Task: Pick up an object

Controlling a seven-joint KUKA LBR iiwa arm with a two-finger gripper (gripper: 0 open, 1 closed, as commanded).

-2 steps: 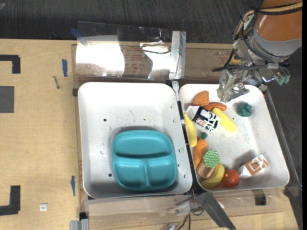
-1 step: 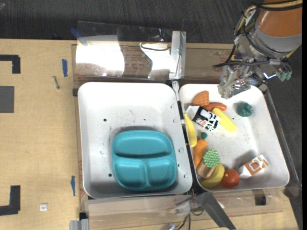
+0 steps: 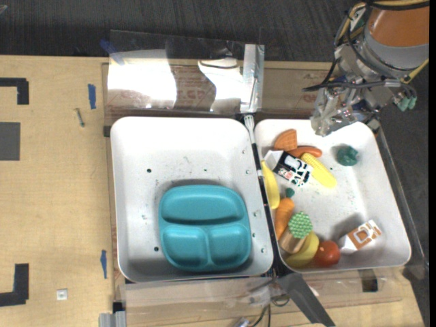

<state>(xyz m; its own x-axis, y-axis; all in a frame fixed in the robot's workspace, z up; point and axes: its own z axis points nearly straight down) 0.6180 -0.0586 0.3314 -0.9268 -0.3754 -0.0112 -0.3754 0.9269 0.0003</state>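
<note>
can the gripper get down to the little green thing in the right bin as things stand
Probably yes. The gripper hangs over the right bin's far edge, and the small green object lies just in front of it on bare bin floor, apart from the yellow banana and the other toys.

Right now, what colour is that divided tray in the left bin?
Teal blue all over; the divided tray shows plainly in the camera view.

Arm (image 3: 398,19) cut off at top edge.
</note>
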